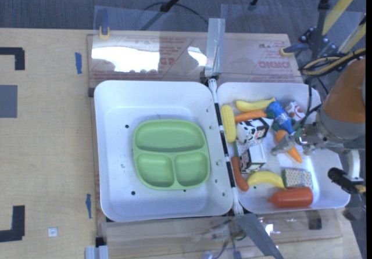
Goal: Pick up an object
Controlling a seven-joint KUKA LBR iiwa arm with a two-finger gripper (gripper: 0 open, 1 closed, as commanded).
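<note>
The right bin [325, 194] holds several toy foods. Among them are a yellow banana [254, 104], an orange carrot [251, 116], a corn cob [228, 123], a blue item [279, 114] and a black-and-white carton [253, 131]. Nearer the front lie a second banana [266, 178], a speckled block [297, 177] and a red piece [290, 197]. My gripper [289, 145] is down in this bin at its right side, right by a small orange piece [296, 154]. I see nothing clearly held in it.
The left bin [110, 136] bears a green divided plate [171, 153]. A red sausage [239, 174] and a small box [253, 159] lie near the wall between the bins. Clear panels stand behind both bins. The arm's orange band [349, 98] hangs over the right bin's edge.
</note>
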